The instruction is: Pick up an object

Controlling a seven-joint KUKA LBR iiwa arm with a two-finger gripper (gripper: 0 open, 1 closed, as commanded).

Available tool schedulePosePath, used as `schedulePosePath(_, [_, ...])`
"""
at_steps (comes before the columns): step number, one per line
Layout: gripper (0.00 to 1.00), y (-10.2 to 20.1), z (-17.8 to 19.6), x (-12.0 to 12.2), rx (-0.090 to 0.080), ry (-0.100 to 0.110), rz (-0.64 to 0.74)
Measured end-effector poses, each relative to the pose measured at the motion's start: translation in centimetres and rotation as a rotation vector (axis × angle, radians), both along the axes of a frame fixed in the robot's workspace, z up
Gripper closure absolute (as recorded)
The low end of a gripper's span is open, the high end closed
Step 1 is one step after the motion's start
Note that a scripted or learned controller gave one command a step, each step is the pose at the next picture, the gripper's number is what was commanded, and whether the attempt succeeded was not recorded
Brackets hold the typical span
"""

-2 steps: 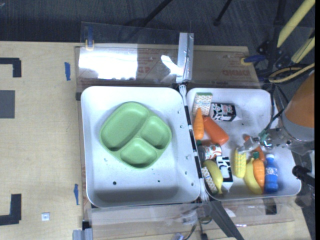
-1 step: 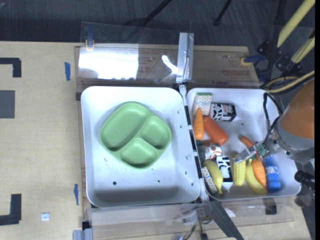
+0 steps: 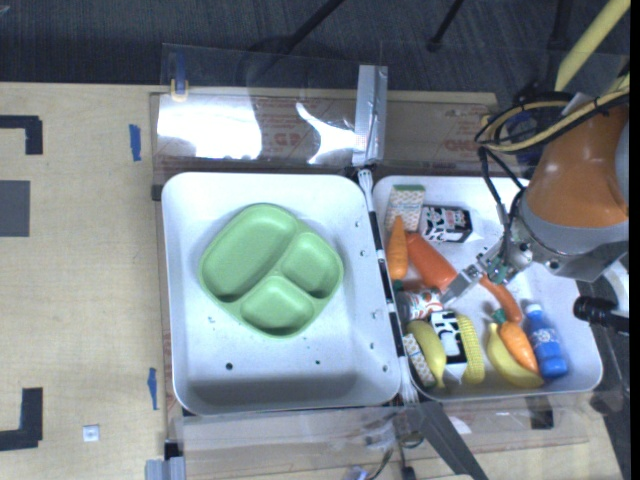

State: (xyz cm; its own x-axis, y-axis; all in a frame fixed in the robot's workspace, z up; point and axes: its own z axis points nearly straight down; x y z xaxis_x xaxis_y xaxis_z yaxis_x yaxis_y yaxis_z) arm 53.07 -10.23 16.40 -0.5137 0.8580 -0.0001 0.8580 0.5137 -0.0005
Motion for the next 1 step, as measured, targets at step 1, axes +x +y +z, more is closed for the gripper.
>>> schedulePosePath(1, [0.0, -7.21, -4.62, -0.98, 0.002, 0.005, 0.039])
